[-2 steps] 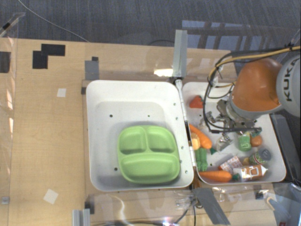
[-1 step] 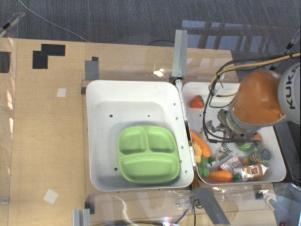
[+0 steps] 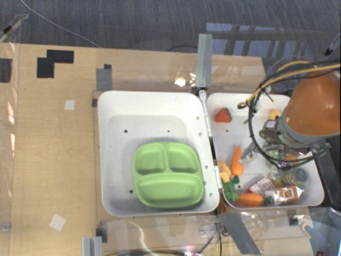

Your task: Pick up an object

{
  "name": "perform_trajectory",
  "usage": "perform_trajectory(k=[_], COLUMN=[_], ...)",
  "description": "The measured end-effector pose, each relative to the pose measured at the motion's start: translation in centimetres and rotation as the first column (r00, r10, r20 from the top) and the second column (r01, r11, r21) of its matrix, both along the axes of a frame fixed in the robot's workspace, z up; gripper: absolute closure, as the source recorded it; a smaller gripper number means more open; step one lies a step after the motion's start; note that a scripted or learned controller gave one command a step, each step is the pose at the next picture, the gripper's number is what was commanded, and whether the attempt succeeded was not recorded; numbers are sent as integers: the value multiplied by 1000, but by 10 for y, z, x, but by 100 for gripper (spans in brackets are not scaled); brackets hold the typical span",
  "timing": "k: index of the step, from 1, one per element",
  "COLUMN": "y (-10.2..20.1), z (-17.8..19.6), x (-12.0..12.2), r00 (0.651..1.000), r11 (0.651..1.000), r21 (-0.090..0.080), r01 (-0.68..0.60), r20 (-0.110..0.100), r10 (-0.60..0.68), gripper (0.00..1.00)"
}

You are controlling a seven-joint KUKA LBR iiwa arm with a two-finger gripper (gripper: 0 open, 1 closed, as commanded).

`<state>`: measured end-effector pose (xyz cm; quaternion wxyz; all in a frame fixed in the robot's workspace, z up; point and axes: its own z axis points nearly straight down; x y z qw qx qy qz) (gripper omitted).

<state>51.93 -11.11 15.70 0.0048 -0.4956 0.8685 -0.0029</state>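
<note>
The right bin [image 3: 242,103] holds small toy foods. A red strawberry [image 3: 222,116] lies near its far left corner. An orange carrot [image 3: 236,161] lies at the left middle, and a second carrot [image 3: 250,199] rests by the near wall. Beside them are a yellow piece [image 3: 225,170] and a green piece [image 3: 230,188]. A small bottle with an orange label [image 3: 284,195] and a crumpled wrapper [image 3: 261,185] lie near the front right. My gripper [image 3: 278,160] hangs low over the bin's right half, under the orange band [image 3: 314,108], just above the bottle and wrapper.
The left bin [image 3: 112,143] holds a green divided plate [image 3: 169,175] towards its near side. Cables [image 3: 266,84] loop from the arm over the right bin's far edge. A grey post [image 3: 203,57] stands behind the seam between the bins.
</note>
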Motion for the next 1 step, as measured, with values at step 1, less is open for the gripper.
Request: perform_trajectory(k=[1], y=[10], z=[-59], x=[15], r00=[998], r11=[998], r21=[1], r01=[67], r20=[2], r10=[-67], gripper=[0])
